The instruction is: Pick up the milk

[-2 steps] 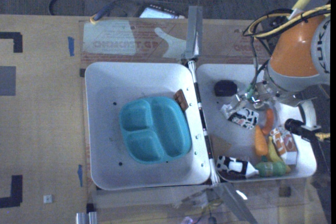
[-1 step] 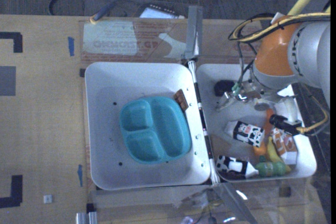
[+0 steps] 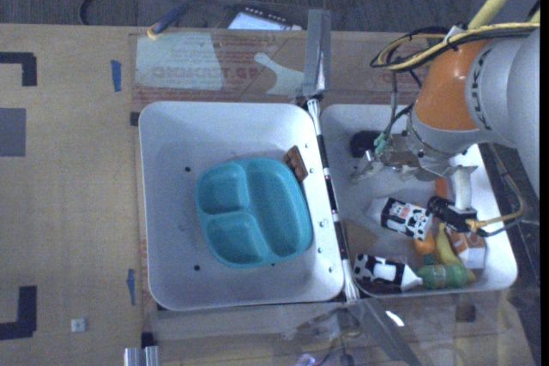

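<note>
Camera view, bench: a tan wooden desk (image 3: 69, 210) carries two shallow white bins side by side, the left bin (image 3: 163, 141) and the right bin (image 3: 506, 266).

Camera view, left bin: a turquoise plastic plate with three compartments (image 3: 254, 212) lies near the middle; a small brown block (image 3: 297, 163) rests just beside the plate's upper right edge.

Camera view, arm: the grey arm with an orange band (image 3: 450, 94) reaches in from the right, above the upper part of the right bin.

Camera view, gripper: the metal gripper (image 3: 390, 159) hangs over the upper left part of the right bin, near a small black round object (image 3: 362, 143); whether it is spread or pressed together cannot be told from here, and nothing shows between its tips.

Camera view, milk: a white carton with black cow patches (image 3: 407, 218) lies tilted on its side in the middle of the right bin, below the gripper and apart from it.

Camera view, neighbours: a second cow-patterned container (image 3: 383, 270) lies at the bin's lower left; a yellow banana (image 3: 446, 244) and a green item (image 3: 442, 275) crowd the lower right.
</note>
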Controlling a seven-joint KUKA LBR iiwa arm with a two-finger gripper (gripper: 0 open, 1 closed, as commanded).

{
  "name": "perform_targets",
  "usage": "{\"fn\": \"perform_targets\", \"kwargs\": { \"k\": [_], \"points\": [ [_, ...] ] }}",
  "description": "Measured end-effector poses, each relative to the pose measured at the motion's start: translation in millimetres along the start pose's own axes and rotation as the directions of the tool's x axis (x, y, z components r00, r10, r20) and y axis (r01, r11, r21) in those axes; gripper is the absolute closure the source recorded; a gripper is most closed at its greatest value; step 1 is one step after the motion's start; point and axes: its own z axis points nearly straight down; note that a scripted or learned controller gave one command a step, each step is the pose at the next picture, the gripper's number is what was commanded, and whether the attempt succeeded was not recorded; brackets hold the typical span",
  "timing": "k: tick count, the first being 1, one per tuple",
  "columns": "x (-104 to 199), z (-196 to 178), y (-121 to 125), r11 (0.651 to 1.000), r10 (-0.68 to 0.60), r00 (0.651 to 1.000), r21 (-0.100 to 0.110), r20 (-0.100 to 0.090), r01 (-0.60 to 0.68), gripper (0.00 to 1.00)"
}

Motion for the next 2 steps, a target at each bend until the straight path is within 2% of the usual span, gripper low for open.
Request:
{"fn": "perform_targets", "kwargs": {
  "k": [1, 2],
  "points": [
    [-22, -1, -63, 0.993, -0.119, 0.993, -0.002, 0.001, 0.119, 0.0],
    [-4, -1, -120, 0.95, 0.312, 0.95, -0.006, -0.001, -0.312, 0.0]
  ]
}}
